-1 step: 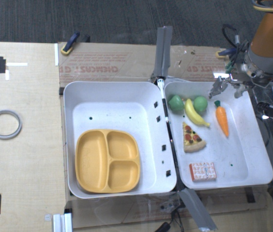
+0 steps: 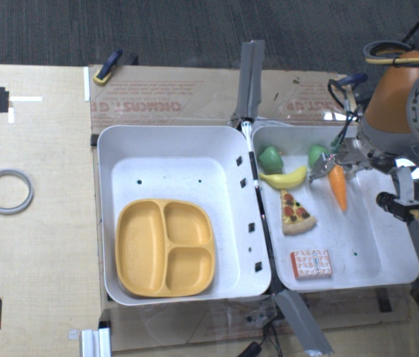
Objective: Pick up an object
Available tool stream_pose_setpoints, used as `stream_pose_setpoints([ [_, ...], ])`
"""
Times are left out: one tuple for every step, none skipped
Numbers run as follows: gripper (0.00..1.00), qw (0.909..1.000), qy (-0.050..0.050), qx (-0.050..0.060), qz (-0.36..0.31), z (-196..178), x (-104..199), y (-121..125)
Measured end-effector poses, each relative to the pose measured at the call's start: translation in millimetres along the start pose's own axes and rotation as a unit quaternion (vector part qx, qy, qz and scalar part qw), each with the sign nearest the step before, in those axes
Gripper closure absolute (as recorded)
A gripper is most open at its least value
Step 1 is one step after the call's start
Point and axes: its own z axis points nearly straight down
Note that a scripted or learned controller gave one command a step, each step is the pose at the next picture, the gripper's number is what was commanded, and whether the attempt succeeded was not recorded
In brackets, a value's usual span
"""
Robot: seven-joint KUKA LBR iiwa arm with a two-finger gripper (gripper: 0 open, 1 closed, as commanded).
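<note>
Two white bins sit on the table; nearest lies a red box [image 2: 310, 263], then a pizza slice [image 2: 296, 213]. Farther back, the pincer [image 2: 333, 171] looks shut on a carrot [image 2: 338, 187], so I think lifting comes next.

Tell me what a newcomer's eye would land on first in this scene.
The yellow divided plate stands out, lying in the front of the left bin. Next comes the orange-banded arm reaching into the right bin, its gripper by an orange carrot. A banana and pizza slice lie near the divider.
</note>
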Motion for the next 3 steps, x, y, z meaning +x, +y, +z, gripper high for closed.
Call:
stream_pose_setpoints([
  [1.0, 1.0, -0.001, -0.001, 0.001, -9.5, -0.8, 0.2],
  [1.0, 0.9969, 0.0, 0.001, 0.078, -115.0, -6.2, -55.8],
  [1.0, 0.9989, 0.001, 0.002, 0.046, -92.9, 44.3, -71.2],
])
